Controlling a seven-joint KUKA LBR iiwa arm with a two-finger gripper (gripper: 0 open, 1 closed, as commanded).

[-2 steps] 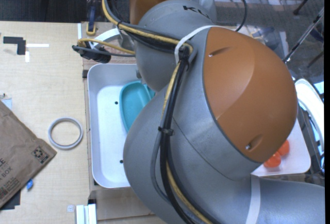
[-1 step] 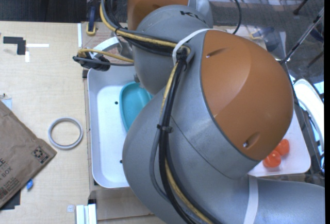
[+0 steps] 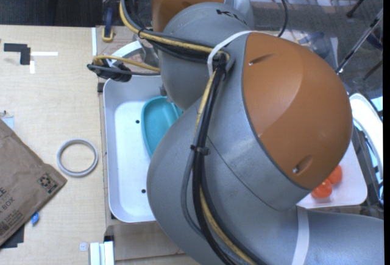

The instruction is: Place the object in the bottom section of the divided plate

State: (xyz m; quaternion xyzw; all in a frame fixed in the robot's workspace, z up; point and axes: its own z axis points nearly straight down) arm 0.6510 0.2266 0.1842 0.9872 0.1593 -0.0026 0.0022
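Hard to name the step with any certainty. Bulking across most of the view, the grey and orange arm (image 3: 274, 105), bent low over both bins from the right. Beneath it in the left bin (image 3: 113, 154), a sliver of the teal divided plate (image 3: 157, 125) (dividers hidden, so no telling the sections apart from here). Peeking out by the arm's lower edge in the right bin (image 3: 356, 194), small orange items (image 3: 324, 187), lying on the white floor; probably the object or its neighbours, and apparently not on the plate. No telling whether the claw is clenched, released or grasping anything, buried somewhere under the arm's own bulk.

Judged from the posture: either reaching for a pick or carrying across toward the plate, with placement not yet confirmed. If already loaded, calls next for a descent over the plate's bottom section and a release low enough to stop the piece rolling over a divider. If not loaded, calls for a clean grasp in the right bin first.

Off to the left on the tabletop (image 3: 49, 93), a tape ring (image 3: 77, 156) and a cardboard box (image 3: 21, 187), well apart from the work.
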